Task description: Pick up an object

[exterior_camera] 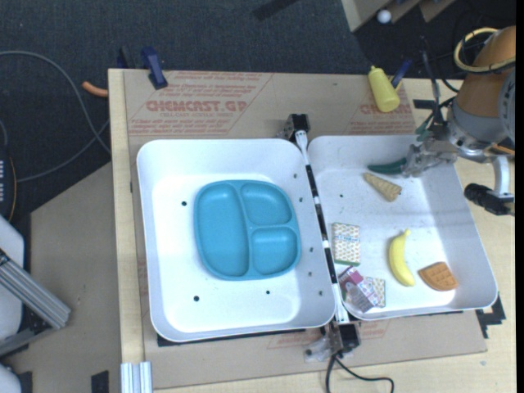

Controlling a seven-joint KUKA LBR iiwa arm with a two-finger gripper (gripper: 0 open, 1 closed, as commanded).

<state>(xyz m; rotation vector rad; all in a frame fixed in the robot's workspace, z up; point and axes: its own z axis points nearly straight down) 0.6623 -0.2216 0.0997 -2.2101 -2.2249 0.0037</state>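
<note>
My gripper (419,160) hangs low over the far right part of the right bin (467,219), coming in from the right edge. A dark teal, flat object (386,169) lies right beside its tip, on the left, and may touch it. Just below that lies a tan cone (383,187). Further toward the front are a yellow banana (399,258) and an orange waffle-like piece (438,276). A patterned packet (345,242) and a second packet with a pink item (363,290) lie by the bin's left wall.
The left bin (164,219) holds a blue divided plate (246,228). A yellow bottle (382,88) lies on the cardboard behind the right bin. A blue clamp (152,67) sits at the back left. The bins' shared wall (315,211) runs down the middle.
</note>
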